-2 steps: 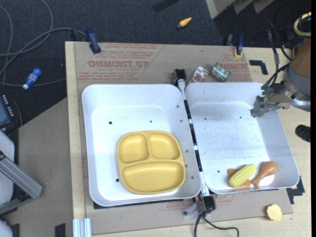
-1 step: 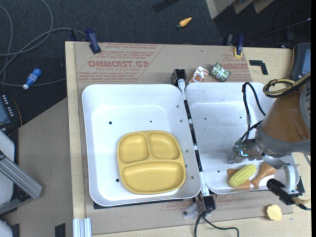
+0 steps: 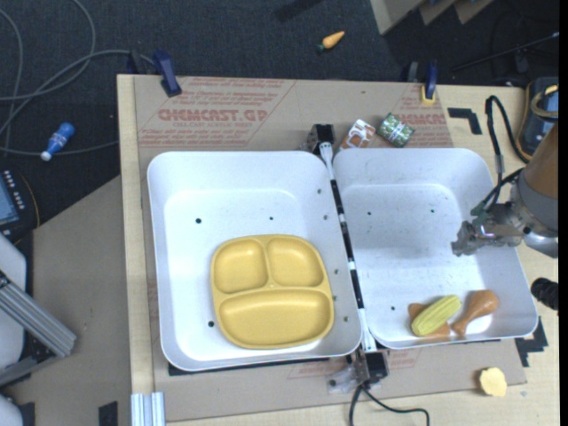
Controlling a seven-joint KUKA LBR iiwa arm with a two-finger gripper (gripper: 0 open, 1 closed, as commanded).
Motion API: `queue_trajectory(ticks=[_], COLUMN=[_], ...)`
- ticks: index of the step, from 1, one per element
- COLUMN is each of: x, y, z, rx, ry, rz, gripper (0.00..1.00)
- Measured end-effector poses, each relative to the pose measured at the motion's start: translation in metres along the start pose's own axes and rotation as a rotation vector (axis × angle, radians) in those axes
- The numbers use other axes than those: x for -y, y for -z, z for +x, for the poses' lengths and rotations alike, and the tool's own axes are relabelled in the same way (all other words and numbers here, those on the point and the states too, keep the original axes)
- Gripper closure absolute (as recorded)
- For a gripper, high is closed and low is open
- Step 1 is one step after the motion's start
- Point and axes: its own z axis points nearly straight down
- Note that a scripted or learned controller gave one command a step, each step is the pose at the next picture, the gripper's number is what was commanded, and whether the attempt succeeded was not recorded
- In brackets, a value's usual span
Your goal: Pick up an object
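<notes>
Grey metal gripper hangs over the right-hand bin, near its right wall, reaching in from the right edge of the camera view. Whether the fingers are spread or closed, cannot tell: the tip is a dark blur at this angle. Nothing visible between them, so no grasp to report.

Nearest candidates: yellow corn cob and a tan drumstick, both lying in the same bin, at its near edge. They sit toward the bottom of the view from the gripper, corn slightly left of the tip, drumstick about straight below it. The two touch or nearly touch; the corn overlaps the drumstick's narrow end. Both long axes run roughly left-right with a slight rise toward the right.

My read: the coming move is a short travel toward the near edge of the bin plus a descent, and the fingers would want to close across the short width of either piece, not along it. Crowding of the two pieces could spoil a clean grab.

Further out: yellow divided plate in the left bin, well apart from the gripper. A small green can and a small carton rest on the table behind the bins, a yellow chunk at front right.
</notes>
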Motion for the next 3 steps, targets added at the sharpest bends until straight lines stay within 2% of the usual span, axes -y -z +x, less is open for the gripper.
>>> queue_trajectory(ticks=[1, 2, 3], x=[-0.097, -0.055, -0.095], y=[0.037, -0.09, 0.012], z=[0.009, 0.057, 0.112], rx=[-0.003, -0.012, -0.006], ry=[0.006, 0.003, 0.008], rz=[-0.001, 0.025, 0.001], gripper=[1.0, 1.0, 1.0])
